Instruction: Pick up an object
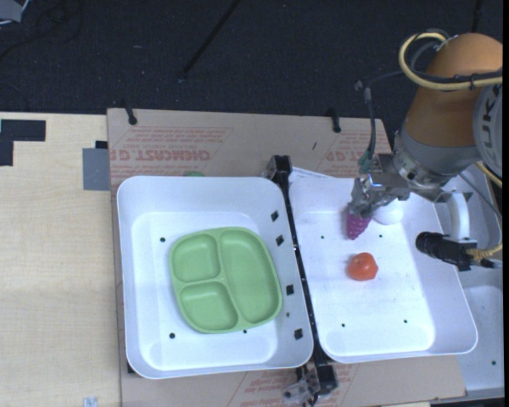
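The gripper [364,206] hangs low in the right bin [407,329], its fingers pinching a purple grape bunch [355,224] near the bin's back. A red tomato [363,266] lies just below, apart.

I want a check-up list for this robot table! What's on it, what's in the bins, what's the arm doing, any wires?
Surface: wooden bench bearing a left bin and a right bin.
Job's things: purple bumpy object and a red-orange round object, both in the right bin, apart from each other.
Clutter: green divided plate lying in the left bin.
End effector: the end effector is right above the purple object; whether it grips it cannot be told.
Cables: yellow hose looped at the arm; dark cables on the floor behind.
Surroundings: dark floor beyond the bench.
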### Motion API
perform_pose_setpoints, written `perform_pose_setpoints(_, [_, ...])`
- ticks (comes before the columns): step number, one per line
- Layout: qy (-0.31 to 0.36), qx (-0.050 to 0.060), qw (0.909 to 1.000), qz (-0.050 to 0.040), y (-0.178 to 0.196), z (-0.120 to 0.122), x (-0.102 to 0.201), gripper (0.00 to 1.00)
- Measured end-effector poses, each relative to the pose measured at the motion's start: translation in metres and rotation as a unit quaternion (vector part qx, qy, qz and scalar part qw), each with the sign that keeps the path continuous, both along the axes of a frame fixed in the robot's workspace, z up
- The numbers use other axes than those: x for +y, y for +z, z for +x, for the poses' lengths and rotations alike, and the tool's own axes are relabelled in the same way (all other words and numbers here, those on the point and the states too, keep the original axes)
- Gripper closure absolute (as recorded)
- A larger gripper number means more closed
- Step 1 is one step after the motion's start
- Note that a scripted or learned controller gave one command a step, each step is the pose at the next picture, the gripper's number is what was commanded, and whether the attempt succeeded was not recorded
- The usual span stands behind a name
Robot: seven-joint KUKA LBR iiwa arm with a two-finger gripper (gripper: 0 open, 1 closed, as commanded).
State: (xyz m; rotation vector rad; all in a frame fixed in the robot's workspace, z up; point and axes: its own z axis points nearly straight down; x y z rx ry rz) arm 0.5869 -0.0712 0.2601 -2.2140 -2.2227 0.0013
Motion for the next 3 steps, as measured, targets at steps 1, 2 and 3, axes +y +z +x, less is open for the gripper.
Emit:
perform_pose_setpoints(1, [0.0,0.0,1.0,0.0,0.004,-0.004,0.052,1.0])
perform_pose_setpoints(2, [0.0,0.001,1.0,-0.0007,-0.014,-0.013,0.105,1.0])
perform_pose_setpoints(3, [0.0,0.0,1.0,-0.0005,-0.012,-0.018,0.164,1.0])
